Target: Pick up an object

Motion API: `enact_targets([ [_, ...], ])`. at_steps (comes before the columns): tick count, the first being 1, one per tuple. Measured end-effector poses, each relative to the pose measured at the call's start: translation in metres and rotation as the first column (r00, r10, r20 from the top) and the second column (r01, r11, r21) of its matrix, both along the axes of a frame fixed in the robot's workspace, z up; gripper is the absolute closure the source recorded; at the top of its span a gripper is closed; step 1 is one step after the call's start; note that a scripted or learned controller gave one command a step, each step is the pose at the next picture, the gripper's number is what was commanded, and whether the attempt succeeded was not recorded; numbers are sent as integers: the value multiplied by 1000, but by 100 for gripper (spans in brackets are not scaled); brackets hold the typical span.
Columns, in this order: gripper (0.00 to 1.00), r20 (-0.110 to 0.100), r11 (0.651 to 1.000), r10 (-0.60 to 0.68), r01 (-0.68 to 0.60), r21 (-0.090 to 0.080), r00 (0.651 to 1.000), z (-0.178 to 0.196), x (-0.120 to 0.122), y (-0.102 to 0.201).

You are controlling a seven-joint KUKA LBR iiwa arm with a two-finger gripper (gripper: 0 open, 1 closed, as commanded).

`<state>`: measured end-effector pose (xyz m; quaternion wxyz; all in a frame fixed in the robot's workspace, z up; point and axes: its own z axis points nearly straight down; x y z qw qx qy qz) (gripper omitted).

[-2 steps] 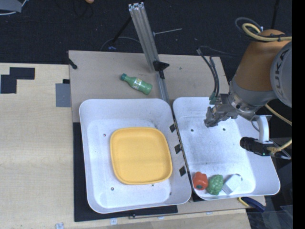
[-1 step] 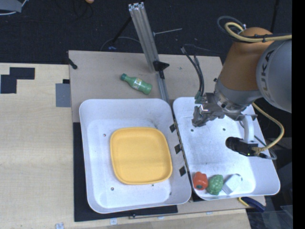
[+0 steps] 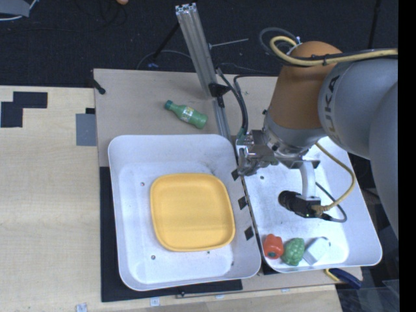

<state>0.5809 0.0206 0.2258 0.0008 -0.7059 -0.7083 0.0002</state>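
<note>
Gripper, finger state unclear, hovers at the upper left corner of the right bin, well apart from the red-orange toy and green toy at lower frame; should travel there, then descend straight.

Left bin: white plastic, smooth, faintly speckled, soft sheen.
Right bin: the same white plastic, brighter glare on its floor.
Plate: yellow plastic, smooth, satin finish.
Bottle: green, glossy, looks like plastic, pale label.
Bench: tan board, matt, like unfinished wood.
Rail: bare metal, dull silver, grooved.
Arm: grey casing, smooth, low gloss; orange band glossy.
Red pepper: shiny plastic look.
Green lump: bumpy, matt.
</note>
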Motion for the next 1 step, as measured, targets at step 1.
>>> enact_targets([
  [1,100,0,1000,0,0,0,1000,-8,-11,53],
])
